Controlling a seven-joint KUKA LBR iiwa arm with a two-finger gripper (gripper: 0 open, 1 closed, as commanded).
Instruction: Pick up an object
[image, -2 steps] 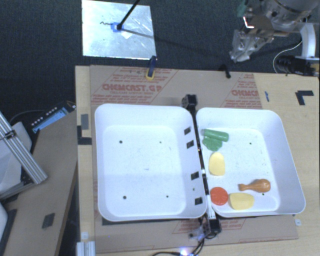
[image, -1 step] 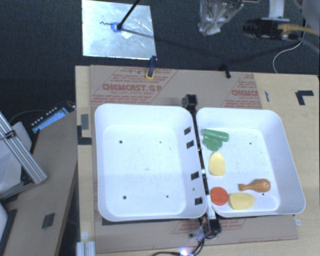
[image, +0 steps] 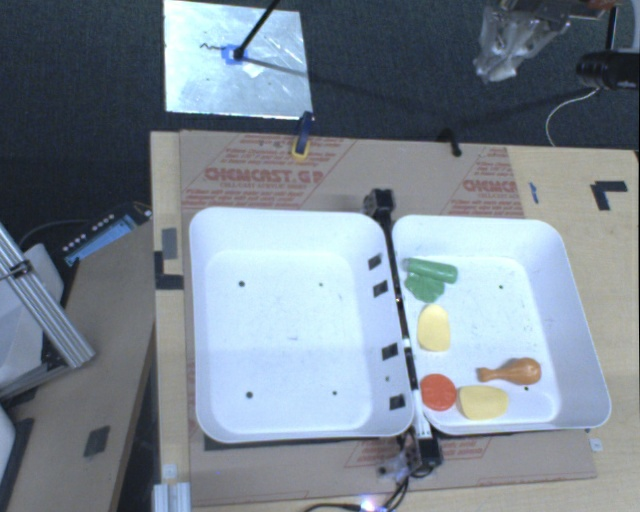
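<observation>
The fingers (image: 497, 60), too blurred for their state to be told, are held well beyond the right bin (image: 575, 300), presumably so its toy food (image: 433, 328) is left unobstructed.

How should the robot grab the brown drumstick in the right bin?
Best guess: grip the drumstick across its thin handle end, which points left, coming straight down from above. It lies flat with bare bin floor around that end, while the fat end sits close above the yellow piece. The gripper is far off.
</observation>
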